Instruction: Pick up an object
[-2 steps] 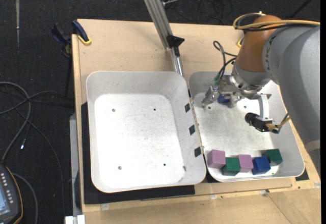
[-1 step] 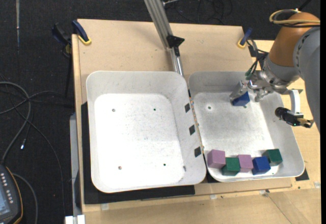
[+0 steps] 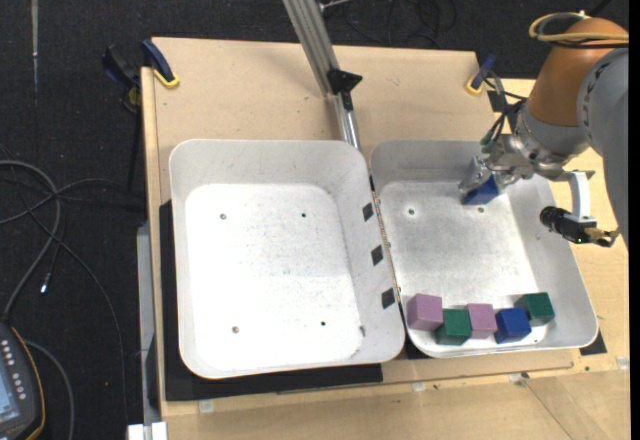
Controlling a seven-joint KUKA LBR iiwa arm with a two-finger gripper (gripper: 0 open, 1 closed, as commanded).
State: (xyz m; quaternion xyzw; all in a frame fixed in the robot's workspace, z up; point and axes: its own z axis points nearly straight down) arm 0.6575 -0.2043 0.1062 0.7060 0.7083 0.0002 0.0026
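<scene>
Grey arm with orange band (image 3: 575,78) reaches in from the right over the right-hand shallow white plastic bin (image 3: 455,248); two-finger gripper (image 3: 487,180) sits low over that bin's far right part, and a small blue block (image 3: 481,191) shows right at the fingertips, apparently pinched between them, tilted, its lower corner pointing toward the bin's middle; I read the tool as clenched on this block, though whether the block is lifted clear of the bin floor cannot be told from this slant; so the task's thing lies directly under and slightly toward the near-left of the gripper, no sideways reach needed, the coming move looks like a straight lift; the other pieces lie well apart along the near wall of the same bin in a row: pale purple cube (image 3: 425,310), dark green cube (image 3: 455,325), pink-lilac cube (image 3: 482,319), blue cube (image 3: 512,324), second green cube (image 3: 539,306), mostly touching neighbours; left-hand white bin (image 3: 200,168) sits beside it, walls touching at the middle seam; no brands, labels or readable writing on blocks, bins or arm.
</scene>
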